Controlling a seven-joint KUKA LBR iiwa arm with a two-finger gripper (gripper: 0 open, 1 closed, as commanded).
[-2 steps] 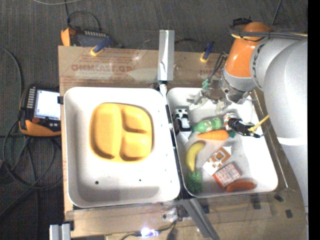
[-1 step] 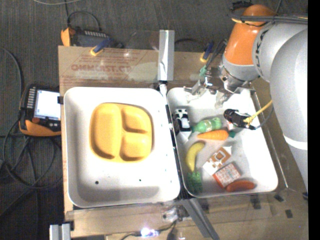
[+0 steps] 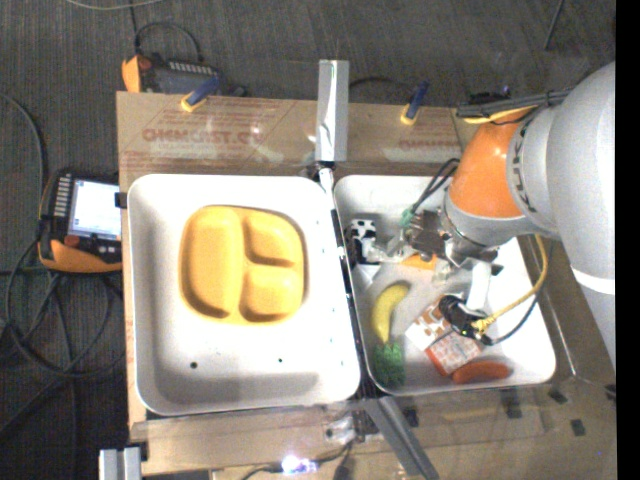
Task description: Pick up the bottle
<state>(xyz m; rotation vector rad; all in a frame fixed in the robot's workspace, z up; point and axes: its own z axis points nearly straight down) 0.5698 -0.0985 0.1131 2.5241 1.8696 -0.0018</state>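
In the right bin (image 3: 540, 358), a pale bottle-like object (image 3: 437, 330) with a red-orange label lies slanted, to the right of a yellow banana (image 3: 389, 306). Much of its upper end is covered by the arm's cable and the wrist. My gripper (image 3: 432, 251) hangs low over the middle of the right bin, just above and behind this object, under the arm's orange band (image 3: 488, 171). The wrist body hides its tips, and I see nothing held in it.
A green broccoli-like piece (image 3: 390, 364) and a red item (image 3: 481, 372) lie at the right bin's front. A small black-and-white object (image 3: 362, 239) sits at its back left. The left bin (image 3: 150, 368) holds a yellow divided plate (image 3: 243, 263). A yellow cable (image 3: 520, 303) loops beside the wrist.
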